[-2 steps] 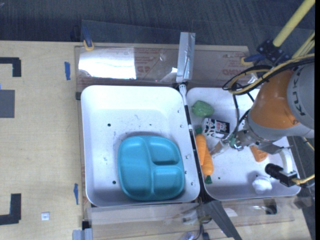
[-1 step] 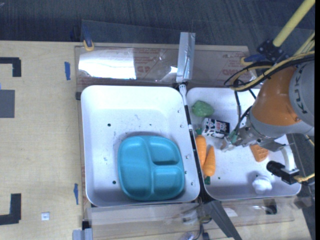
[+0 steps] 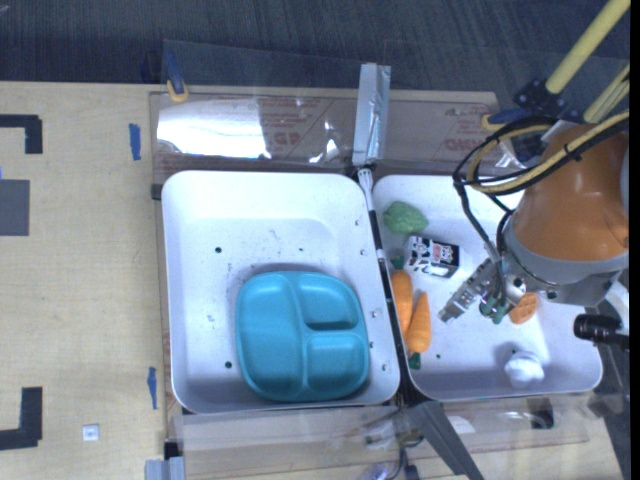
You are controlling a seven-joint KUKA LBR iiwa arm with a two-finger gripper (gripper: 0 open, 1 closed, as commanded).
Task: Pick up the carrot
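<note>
pale wooden bench (image 3: 70, 298) (blue tape bits), dark carpet (image 3: 250, 8) beyond.

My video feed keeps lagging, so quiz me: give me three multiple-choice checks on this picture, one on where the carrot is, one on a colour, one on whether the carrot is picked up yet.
1. Where does the carrot lie?
A. On the tray
B. In the right bin, by its left wall
C. On the bench outside the bins

2. What colour is the divided tray in the left bin?
A. Blue
B. Red
C. Yellow

3. What is the carrot's state?
A. Lifted in the end effector
B. Standing upright
C. Lying on the bin floor, apart from the end effector

Answers: 1 B, it rests beside the wall between the bins. 2 A, the tray is light blue. 3 C, white floor shows between carrot and end effector.
</note>
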